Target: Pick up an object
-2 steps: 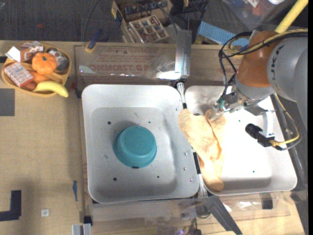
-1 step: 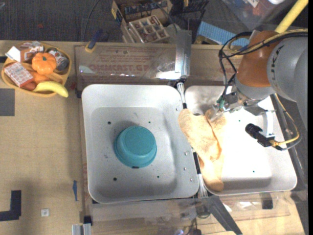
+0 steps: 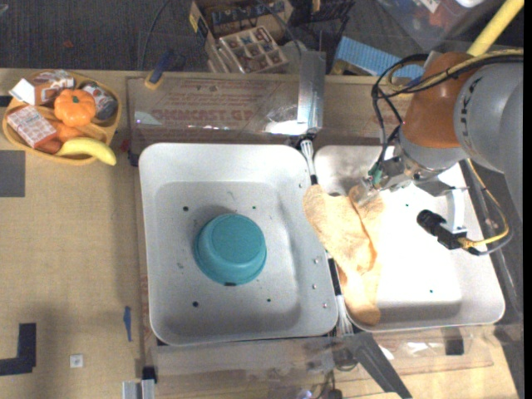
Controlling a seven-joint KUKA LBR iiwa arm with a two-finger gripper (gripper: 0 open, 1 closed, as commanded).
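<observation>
Fingers (image 3: 371,186) low in right bin (image 3: 432,293), closed on upper edge of cloth (image 3: 349,239), cloth trailing below-left over bin's rim, teal bowl (image 3: 231,248) far left in other bin (image 3: 166,223)

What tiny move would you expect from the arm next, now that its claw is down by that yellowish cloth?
Probably a short lift straight up. The gripper sits at the upper corner of the tan cloth, which lies along the left side of the right bin and drapes over the wall toward the left bin. Raising it would show whether the cloth comes along; a grasp can't be confirmed from here.
</observation>
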